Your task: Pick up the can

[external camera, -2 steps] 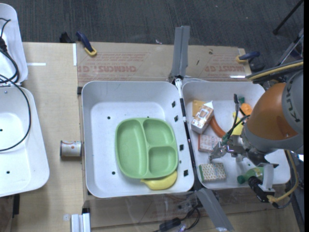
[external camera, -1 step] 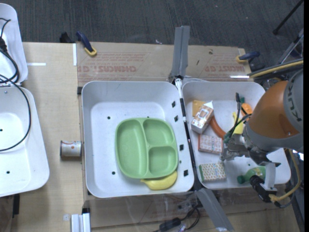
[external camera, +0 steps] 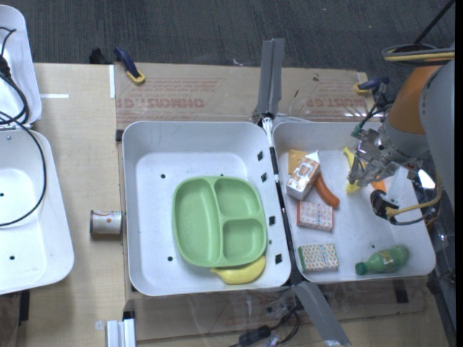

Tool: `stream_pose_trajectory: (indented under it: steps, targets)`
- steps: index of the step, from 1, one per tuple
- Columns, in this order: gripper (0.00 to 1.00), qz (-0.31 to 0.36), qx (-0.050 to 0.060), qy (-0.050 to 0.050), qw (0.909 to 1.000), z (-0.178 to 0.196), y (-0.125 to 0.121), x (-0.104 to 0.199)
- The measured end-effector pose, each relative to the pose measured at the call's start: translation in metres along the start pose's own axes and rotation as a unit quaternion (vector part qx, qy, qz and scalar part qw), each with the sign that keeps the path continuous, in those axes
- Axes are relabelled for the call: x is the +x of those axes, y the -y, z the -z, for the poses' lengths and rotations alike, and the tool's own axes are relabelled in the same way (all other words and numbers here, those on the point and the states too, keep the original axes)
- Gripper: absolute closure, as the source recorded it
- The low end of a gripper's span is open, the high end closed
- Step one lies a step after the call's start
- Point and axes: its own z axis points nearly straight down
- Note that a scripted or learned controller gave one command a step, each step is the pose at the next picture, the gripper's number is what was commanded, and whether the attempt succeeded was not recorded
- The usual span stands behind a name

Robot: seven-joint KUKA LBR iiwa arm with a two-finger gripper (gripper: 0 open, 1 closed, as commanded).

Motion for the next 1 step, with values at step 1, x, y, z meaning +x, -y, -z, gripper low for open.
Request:
stream_pose_trajectory:
  steps: [1]
  targets:
    - [0.0,0.0,0.001,0.0,1.0,-0.0005,0.0004,0.0002]
